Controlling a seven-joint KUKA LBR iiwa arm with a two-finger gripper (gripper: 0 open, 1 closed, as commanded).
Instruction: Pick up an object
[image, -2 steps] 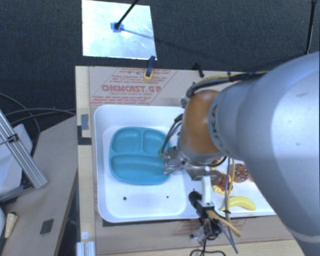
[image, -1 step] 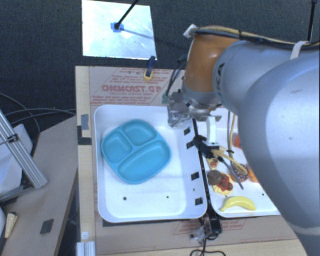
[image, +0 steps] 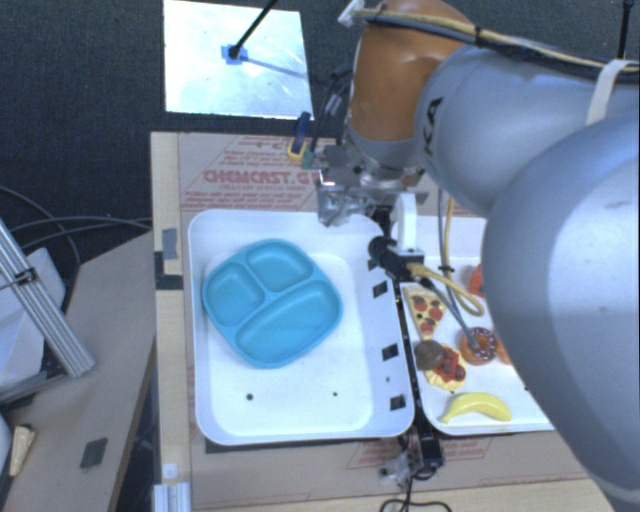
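Gripper (image: 340, 205) hangs over left bin's (image: 290, 425) far rim; finger state indeterminate. Arm (image: 540, 200) hides much of right bin (image: 500, 428).

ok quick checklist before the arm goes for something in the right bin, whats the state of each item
1. Targets present in the right bin: ok. Banana, pizza slice and donut lie there.
2. Banana free of neighbours: ok, it lies apart near the front edge.
3. Claw over the right bin: not ok, it sits above the far edge of the left bin.
4. Claw open: cannot tell.
5. Blue divided plate out of the way: ok, it is in the left bin.
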